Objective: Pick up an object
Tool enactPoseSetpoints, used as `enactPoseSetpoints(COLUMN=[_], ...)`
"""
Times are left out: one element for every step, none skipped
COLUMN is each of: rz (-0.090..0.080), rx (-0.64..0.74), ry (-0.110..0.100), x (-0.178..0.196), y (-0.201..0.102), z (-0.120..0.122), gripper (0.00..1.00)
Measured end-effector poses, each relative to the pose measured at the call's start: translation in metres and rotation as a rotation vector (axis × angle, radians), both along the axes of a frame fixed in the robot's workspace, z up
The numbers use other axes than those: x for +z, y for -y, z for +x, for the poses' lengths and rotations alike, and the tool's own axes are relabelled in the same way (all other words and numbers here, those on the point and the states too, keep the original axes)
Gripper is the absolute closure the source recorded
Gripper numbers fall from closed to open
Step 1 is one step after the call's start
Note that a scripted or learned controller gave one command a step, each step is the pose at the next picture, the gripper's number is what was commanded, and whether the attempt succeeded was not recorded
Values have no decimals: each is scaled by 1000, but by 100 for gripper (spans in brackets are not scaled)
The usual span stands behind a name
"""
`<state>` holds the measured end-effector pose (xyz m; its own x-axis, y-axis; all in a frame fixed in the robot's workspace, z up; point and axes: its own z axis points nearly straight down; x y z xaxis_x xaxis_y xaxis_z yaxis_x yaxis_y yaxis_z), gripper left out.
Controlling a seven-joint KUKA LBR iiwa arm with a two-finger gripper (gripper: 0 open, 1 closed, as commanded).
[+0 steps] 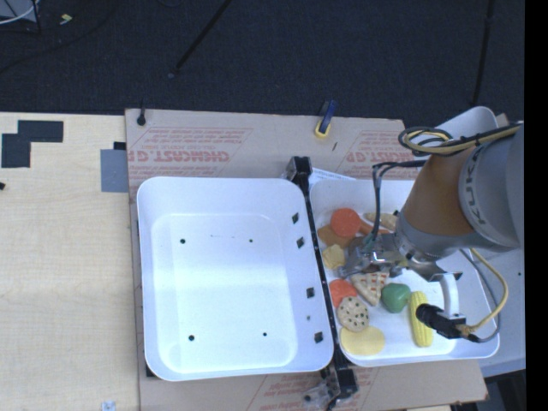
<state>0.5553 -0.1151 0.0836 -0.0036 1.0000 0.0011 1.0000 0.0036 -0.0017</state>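
Yellow disc (363, 342) at 6 o'clock edge of right bin (479, 349), nearest. Cookie (353, 314) just above it; corn cob (420, 318) at 4 o'clock, long axis near–far; green piece (395, 297) beside it. Pizza slice (370, 285) touching claw (366, 259) from 6 o'clock; likely pick target. Claw down among toys; spread cannot be told. Orange round piece (346, 222) at 11 o'clock of claw. One of each. Left bin (150, 229) at 9 o'clock.

Two white bins (171, 197) sit on brown cardboard (214, 148) printed with red lettering; toys inside include an orange tomato (346, 222), green pepper (396, 297), yellow corn (419, 319) and a speckled cookie (353, 314).
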Motion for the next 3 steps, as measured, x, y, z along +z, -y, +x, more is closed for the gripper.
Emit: enactPoseSetpoints(rz=[1, -1, -1], rx=[-10, 0, -4], ry=[-4, 6, 0], x=[13, 4, 4], y=[3, -10, 19], z=[-3, 82, 89], gripper=[100, 100, 100])
